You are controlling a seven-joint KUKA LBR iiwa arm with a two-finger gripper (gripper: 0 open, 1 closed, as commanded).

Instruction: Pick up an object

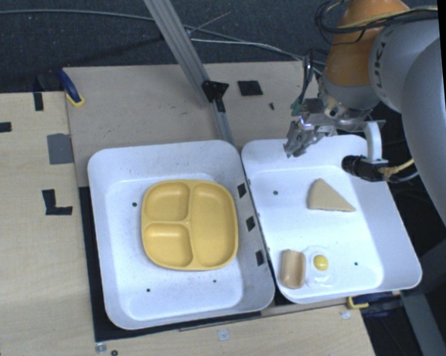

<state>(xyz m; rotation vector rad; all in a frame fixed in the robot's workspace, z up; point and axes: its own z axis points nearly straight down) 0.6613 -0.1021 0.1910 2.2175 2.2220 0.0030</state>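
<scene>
In the right bin [389, 263], a tan wedge [330, 197] lies flat, its long axis running from upper left to lower right, with its narrow tip toward the bin's far left. Near the front sit a small bread-like roll [292, 268] and a fried egg [320, 264], just beside each other. The left bin [107, 222] holds a yellow divided plate [189, 223]. No writing is legible. The tool [299, 142] hangs over the right bin's far rim, apart from the wedge; whether it is open I cannot tell.
</scene>
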